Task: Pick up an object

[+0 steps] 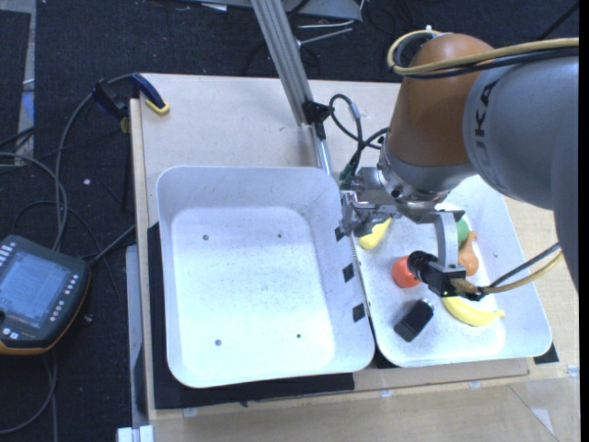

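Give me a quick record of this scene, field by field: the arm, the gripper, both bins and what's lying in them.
arm: grey with orange band, reaching over the right bin
gripper: low at the right bin's left edge, beside a yellow piece
left bin: white, shallow
right bin contents: banana, black block, red-orange object, orange and green pieces partly hidden
grasp: nothing visibly between fingers

Wooden bench (pixel 230 127) on dark, perhaps carpeted floor (pixel 64 44) strewn with cables (pixel 46 168).
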`<state>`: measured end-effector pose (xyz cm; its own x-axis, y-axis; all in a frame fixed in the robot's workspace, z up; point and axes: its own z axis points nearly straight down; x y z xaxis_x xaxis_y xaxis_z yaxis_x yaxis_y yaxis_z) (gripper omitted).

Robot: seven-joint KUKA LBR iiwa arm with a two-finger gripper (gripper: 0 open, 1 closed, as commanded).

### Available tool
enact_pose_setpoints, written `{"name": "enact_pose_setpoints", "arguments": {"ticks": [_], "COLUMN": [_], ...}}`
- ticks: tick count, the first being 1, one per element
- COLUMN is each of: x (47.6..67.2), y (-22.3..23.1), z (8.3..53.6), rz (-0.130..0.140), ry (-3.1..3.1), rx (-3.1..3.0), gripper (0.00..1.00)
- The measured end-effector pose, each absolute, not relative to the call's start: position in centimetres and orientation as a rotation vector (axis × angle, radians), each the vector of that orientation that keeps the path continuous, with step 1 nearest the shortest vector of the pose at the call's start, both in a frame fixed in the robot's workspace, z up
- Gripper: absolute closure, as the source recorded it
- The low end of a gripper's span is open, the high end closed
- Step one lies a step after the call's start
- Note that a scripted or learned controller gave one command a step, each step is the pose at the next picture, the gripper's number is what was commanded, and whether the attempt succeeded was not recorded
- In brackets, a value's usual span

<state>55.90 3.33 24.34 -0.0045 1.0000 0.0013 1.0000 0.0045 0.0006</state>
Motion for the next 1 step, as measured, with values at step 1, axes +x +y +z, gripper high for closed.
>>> {"name": "enact_pose_setpoints", "arguments": {"ticks": [1], "x": [53.65], "y": [7.47], "z": [23.62], "rz": [0.001], "ry": [-2.225], "rx": [-2.216], "gripper": [1.0]}}
